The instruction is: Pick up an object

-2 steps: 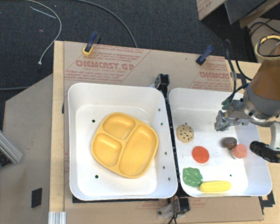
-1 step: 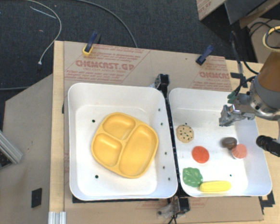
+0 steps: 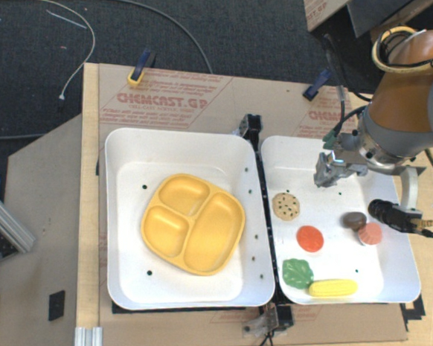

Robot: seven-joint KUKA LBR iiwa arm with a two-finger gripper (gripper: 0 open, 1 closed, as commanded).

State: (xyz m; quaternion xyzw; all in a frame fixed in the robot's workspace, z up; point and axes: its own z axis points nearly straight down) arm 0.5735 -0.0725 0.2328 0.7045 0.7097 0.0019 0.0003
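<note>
The right bin (image 3: 387,283) holds several small items: a round cookie (image 3: 285,205), a red disc (image 3: 310,239), a green leafy piece (image 3: 296,272), a yellow corn cob (image 3: 333,288), and a brown and pink piece (image 3: 363,227). My gripper (image 3: 328,172) hangs over the back of that bin, above and to the right of the cookie, touching none of the items. Nothing shows between its fingers.
A yellow divided plate (image 3: 193,223) lies in the left bin (image 3: 119,273). A black clip (image 3: 251,125) sits at the back where the two bins meet. Blue clamps (image 3: 141,65) hold the cardboard base at the rear. Cables run over the dark floor behind.
</note>
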